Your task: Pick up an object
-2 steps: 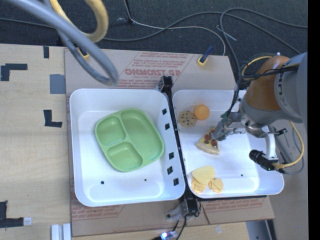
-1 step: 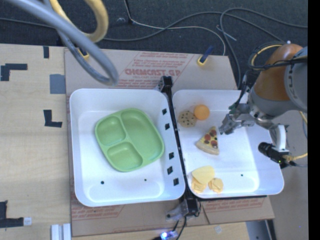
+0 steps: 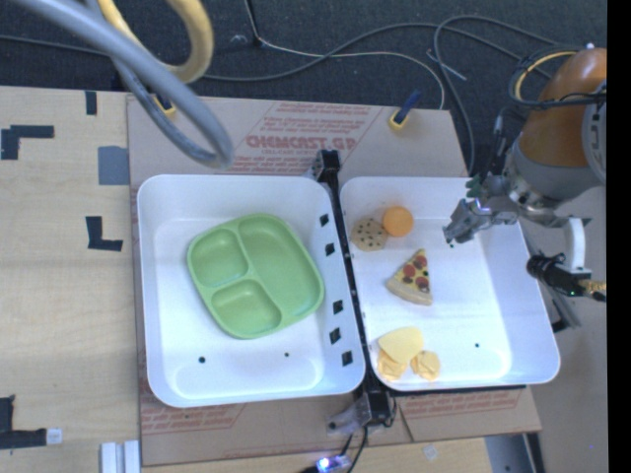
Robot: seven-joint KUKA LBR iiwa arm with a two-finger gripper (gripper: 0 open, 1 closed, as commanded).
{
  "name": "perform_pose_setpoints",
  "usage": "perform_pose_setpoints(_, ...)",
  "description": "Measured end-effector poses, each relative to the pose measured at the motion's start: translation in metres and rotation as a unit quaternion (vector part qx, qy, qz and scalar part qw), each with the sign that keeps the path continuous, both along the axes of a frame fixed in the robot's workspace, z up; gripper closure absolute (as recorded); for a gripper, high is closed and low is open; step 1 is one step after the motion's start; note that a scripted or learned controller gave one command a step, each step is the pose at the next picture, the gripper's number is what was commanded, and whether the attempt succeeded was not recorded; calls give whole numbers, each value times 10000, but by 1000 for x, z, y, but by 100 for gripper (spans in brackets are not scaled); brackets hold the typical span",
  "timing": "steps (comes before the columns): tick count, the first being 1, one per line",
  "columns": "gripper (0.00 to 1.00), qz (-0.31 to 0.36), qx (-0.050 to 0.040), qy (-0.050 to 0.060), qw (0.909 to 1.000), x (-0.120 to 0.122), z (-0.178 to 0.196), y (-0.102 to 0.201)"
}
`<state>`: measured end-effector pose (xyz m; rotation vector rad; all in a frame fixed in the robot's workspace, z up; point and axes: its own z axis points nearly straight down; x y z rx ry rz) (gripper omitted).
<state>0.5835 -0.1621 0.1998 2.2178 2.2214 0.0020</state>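
Camera view: fingers (image 3: 459, 229), spread unclear, empty above right bin (image 3: 513, 304), orange ball (image 3: 397, 221) nearby to their left

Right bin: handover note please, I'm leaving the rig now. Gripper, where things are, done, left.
Gripper: over the upper right part of the right bin, nothing seen between its fingers; too small to tell whether they are open or shut.
Right bin: cookie touching an orange ball near the top left, pizza slice in the middle, yellow chips near the bottom edge.
Left bin: green divided tray.
Done: nothing picked up yet.
Left: grasp one object and lift it. The pizza slice lies apart from the others, probably the easiest target.
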Motion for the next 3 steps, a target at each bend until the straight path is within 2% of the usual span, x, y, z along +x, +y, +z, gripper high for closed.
perform_pose_setpoints(1, 100, -4, 7, 17, 10000, 0, 16, 0)
perform_pose_setpoints(3, 100, 10, 7, 20, 10000, -16, 14, 90)
